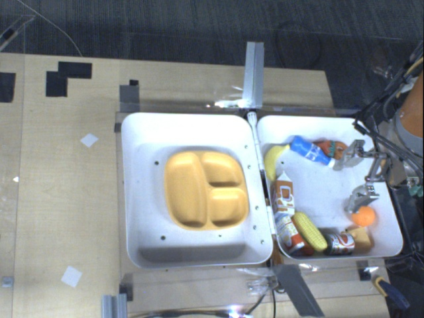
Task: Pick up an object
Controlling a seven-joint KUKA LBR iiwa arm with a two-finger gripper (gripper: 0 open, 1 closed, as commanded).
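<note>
two shallow white bins sit side by side on a wooden surface [59, 197]. the left bin [139, 177] holds a yellow sectioned tray [204, 189] at its centre, with bare floor all around it. the right bin [331, 184] has objects along its left and bottom walls: a banana [273, 159], a blue bottle [310, 150], a white carton [283, 196], corn [309, 230], a can [342, 243]. its middle floor is open. the end effector [363, 175] reaches in from the right edge, fingers spread apart, gripping nothing, an orange ball [363, 217] just below it.
</note>
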